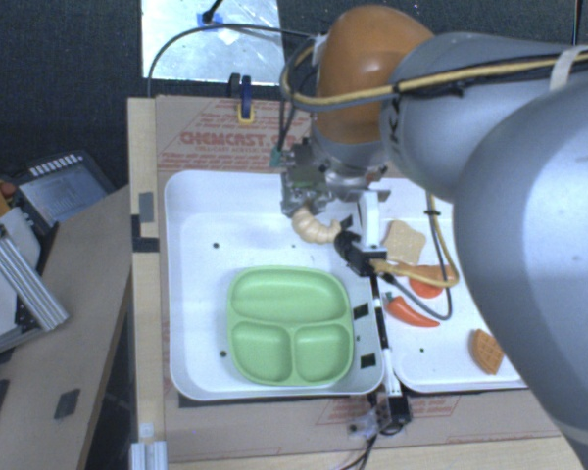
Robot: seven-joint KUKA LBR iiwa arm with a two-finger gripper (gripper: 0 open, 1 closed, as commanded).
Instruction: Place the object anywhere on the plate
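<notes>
**Curved pastry at the hand, above the left bin**

The hand (309, 209) hangs over the far part of the left bin (191, 262). A small curved tan object (316, 229), shaped like a croissant or a shrimp, sits directly below the hand and touching its tip. Its upper end appears to lie between the fingers, so the hand is judged to be closed narrowly on it, though the grip point itself is partly hidden by the wrist.

The green plate (289, 323), divided into three compartments, lies nearer the viewer than the hand and slightly to its left, well below the object in the view. To the right of the hand, in the right bin (451, 375), lie a pale toast slice (405, 241), two red pepper-like pieces (412, 309) and a small waffle-brown piece (487, 352).

Handling, as a judgement: the object looks like a light, stiff plastic toy food with a smooth, rather slippery skin. Its arched form gives a poor hold at the tapered ends; the thick middle of the arc offers the surest purchase. It is unlikely to be fragile, and a short drop onto the plate should do no harm.

Writing: the brown cardboard (216, 135) on the counter beyond the hand carries red print reading "CHEMCAST". Fainter red print shows on the cardboard at the near edge, too small to read.
</notes>
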